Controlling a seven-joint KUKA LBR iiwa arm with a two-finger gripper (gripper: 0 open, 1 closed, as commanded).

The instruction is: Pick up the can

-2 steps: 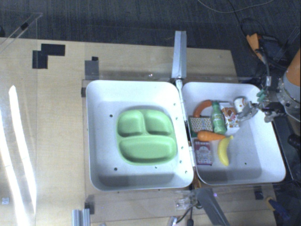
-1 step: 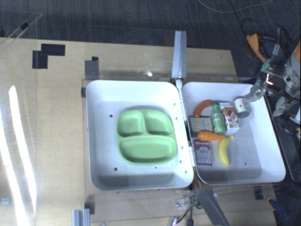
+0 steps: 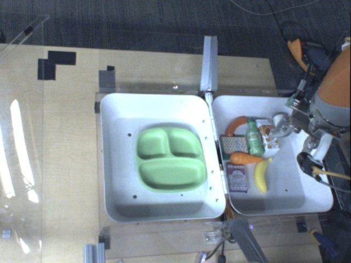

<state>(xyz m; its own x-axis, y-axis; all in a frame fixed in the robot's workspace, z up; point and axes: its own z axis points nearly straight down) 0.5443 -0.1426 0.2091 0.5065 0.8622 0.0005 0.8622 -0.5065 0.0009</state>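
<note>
Left bin (image 3: 109, 147): green tray (image 3: 171, 159) | right bin (image 3: 290, 199): can (image 3: 270, 138), banana (image 3: 261, 176) | claw (image 3: 281, 126) (grip unclear)

Two shallow white bins sit side by side on the pale wooden tabletop (image 3: 66, 163). The left bin (image 3: 118, 201) holds a green sectioned plastic tray (image 3: 170, 158). The right bin (image 3: 288, 199) holds a green bottle (image 3: 254, 138), an orange carrot (image 3: 245, 158) in front of it, and a yellow banana (image 3: 261, 176) nearer still.

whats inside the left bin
A green divided tray lies flat in the left bin. Whatever lies beneath the tray is covered.
</note>
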